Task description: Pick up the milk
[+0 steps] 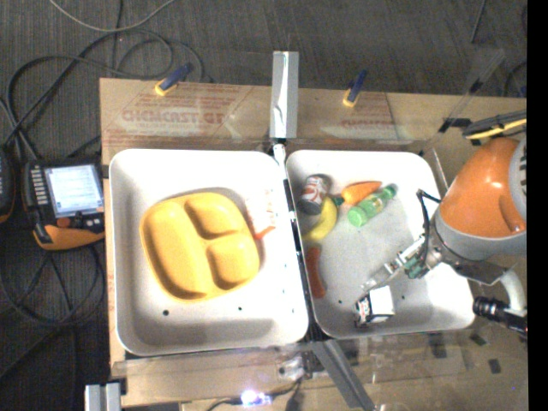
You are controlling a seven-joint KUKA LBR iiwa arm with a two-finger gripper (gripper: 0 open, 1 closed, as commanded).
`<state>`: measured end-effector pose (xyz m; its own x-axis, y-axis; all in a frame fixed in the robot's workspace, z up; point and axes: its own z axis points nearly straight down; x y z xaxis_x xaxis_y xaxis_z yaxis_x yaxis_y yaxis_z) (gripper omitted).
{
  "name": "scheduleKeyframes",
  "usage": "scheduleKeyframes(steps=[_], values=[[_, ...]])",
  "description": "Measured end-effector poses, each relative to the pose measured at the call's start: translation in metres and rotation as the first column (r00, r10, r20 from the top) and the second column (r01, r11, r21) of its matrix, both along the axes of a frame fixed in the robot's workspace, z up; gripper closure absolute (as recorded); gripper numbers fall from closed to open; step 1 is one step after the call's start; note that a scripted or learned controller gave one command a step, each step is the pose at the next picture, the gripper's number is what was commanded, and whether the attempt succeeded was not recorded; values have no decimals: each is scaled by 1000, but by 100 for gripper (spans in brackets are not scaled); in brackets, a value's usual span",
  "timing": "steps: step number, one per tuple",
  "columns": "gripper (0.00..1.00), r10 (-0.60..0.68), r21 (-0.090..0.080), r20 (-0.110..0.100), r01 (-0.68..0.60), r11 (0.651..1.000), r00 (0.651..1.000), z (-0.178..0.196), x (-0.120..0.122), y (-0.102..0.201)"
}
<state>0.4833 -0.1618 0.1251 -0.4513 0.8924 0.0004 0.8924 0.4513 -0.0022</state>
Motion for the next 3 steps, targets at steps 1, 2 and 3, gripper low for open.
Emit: scheduleKeyframes(steps=[1,2,3], values=[[0,53,-7,10,-53,999,999,-35,3,38],[100,53,-5,16,-53,999,998,-25,5,39],[0,53,-5,15,-53,999,998,-25,5,39]])
